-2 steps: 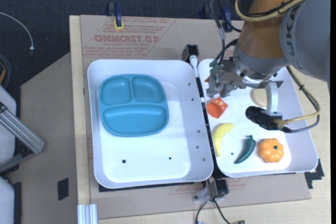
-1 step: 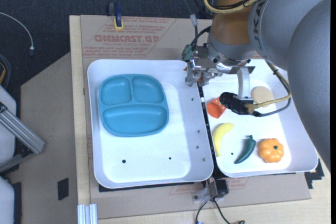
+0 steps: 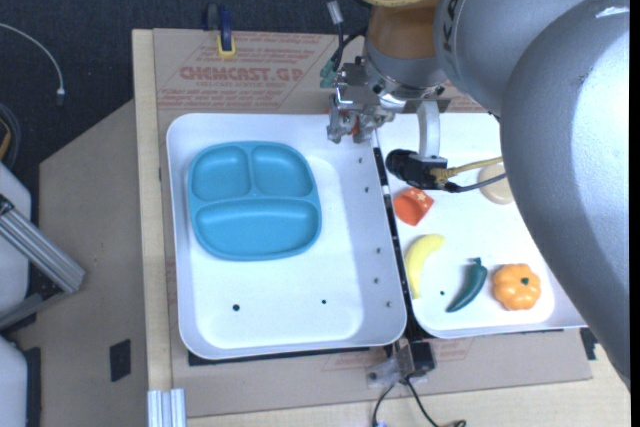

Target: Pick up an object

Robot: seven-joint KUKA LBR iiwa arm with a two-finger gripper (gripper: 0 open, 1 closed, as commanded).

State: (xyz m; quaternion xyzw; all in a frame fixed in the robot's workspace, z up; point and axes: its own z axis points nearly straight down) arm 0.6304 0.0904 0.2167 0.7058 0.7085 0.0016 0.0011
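- Camera view: grey two-finger end effector point(image 3: 350, 123) poised over far right corner of left shallow white bin point(image 3: 345, 245); grip state unreadable.
- Blue divided plastic plate point(image 3: 255, 200) flat in that bin.
- Lying in right shallow white bin point(image 3: 470, 230): red toy pepper piece point(image 3: 412, 205), yellow toy banana point(image 3: 422, 260), dark green toy chilli point(image 3: 467, 285), orange toy pumpkin point(image 3: 516, 286).

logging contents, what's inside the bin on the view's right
Visible in that bin: a red piece, a banana, a dark green chilli, an orange pumpkin-like toy, a pale round thing half hidden. The arm covers the bin's far right part; what lies there cannot be seen.
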